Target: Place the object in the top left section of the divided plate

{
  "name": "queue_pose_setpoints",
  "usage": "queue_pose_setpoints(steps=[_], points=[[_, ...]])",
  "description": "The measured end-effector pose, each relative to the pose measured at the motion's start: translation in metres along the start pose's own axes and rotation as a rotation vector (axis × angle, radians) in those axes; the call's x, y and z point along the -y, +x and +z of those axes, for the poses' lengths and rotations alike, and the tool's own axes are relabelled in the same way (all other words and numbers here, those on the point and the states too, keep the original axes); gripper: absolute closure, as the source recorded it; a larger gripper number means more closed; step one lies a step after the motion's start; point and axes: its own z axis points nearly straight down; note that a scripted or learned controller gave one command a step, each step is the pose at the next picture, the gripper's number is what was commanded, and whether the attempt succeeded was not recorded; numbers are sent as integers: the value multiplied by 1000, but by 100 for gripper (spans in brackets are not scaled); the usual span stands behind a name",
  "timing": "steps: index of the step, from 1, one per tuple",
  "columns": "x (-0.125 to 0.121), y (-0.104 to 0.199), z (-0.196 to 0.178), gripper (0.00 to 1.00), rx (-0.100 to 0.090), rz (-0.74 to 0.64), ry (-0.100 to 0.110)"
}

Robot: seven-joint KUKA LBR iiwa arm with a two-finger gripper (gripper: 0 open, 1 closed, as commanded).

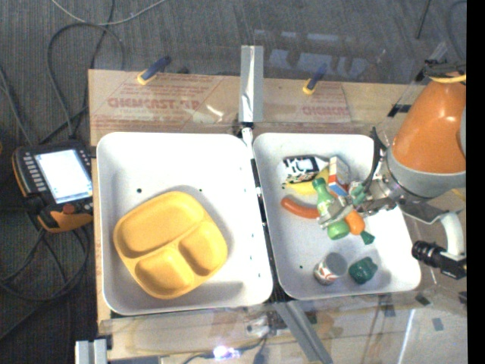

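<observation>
While the arm point(428, 139) is reaching in from the right of the frame, you are seeing the end effector point(356, 203) sitting down among the clutter in the right bin point(394, 279), at centre right. You cannot tell how wide it is standing or whether anything is clamped in it; the wrist is hiding that.

The pile under it is mixing a green bottle-shaped toy point(328, 207), an orange piece point(354, 222), a red-orange sausage shape point(299, 208), a yellow piece point(307, 188) and a black-and-white packet point(301, 165). Which of these is the task's object is not clear; going by position, it is probably the green toy or the orange piece just beside the tool. A dark green block point(362, 270) and a small round grey item point(326, 273) are lying apart, lower in that bin.

These are looking like light, stiff, smooth plastic toys, so likely slippery. You are best taking one across its narrow middle.

The yellow divided plate point(170, 243) is lying tilted in the left bin point(114, 158), lower left of the frame, nothing in its sections yet.
</observation>
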Motion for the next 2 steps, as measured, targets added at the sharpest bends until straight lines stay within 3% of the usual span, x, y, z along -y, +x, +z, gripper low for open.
queue_pose_setpoints(steps=[1, 2], points=[[-33, 61, 58, 100, -2, -540, -1], [-30, 146, 58, 100, -1, -774, 0]])
